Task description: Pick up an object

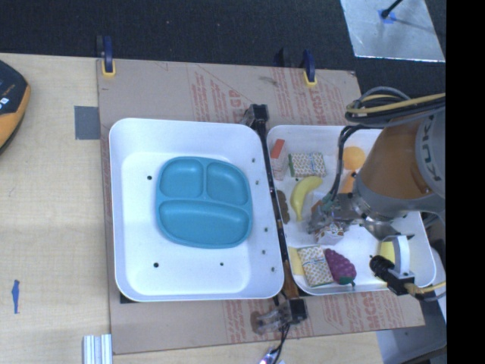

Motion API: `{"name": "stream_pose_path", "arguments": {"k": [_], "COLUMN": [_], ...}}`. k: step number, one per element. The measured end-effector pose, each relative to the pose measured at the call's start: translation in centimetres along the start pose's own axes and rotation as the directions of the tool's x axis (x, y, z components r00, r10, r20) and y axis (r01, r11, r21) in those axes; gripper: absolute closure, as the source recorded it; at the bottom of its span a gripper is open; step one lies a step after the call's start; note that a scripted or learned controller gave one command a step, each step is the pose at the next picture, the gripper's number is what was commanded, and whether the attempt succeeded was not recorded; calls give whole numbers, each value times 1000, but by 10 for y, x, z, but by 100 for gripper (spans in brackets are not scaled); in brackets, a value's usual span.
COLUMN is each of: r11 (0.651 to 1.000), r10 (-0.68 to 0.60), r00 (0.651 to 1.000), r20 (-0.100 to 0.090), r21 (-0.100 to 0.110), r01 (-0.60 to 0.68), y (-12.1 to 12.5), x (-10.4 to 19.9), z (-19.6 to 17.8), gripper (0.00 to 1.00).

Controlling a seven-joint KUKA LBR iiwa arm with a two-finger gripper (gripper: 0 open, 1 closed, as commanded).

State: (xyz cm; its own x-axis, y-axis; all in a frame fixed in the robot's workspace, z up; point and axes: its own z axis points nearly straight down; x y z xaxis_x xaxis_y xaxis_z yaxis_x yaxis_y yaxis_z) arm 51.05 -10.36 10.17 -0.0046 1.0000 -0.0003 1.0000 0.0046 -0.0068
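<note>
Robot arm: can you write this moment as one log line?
gripper low in right bin | beside banana | left bin: blue plate

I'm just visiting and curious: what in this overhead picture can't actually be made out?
- Gripper: too small and cluttered to tell open from shut.
- Right bin: the arm covers its right part.
- Orange item: half hidden by the arm.
- Patterned packets: print too small to read.

A yellow banana [304, 195] lies curved, roughly upright, at right centre of the frame; a purple grape bunch [340, 265] lies lower right; beside it a patterned packet [314, 265].
</note>
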Motion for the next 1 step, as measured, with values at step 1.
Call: {"name": "stream_pose_path", "arguments": {"k": [1], "r11": [1000], "r10": [-10], "r00": [1000], "r20": [-2], "r21": [-20], "r01": [10], "y": [87], "x": [77], "z": [-97], "gripper": [100]}}
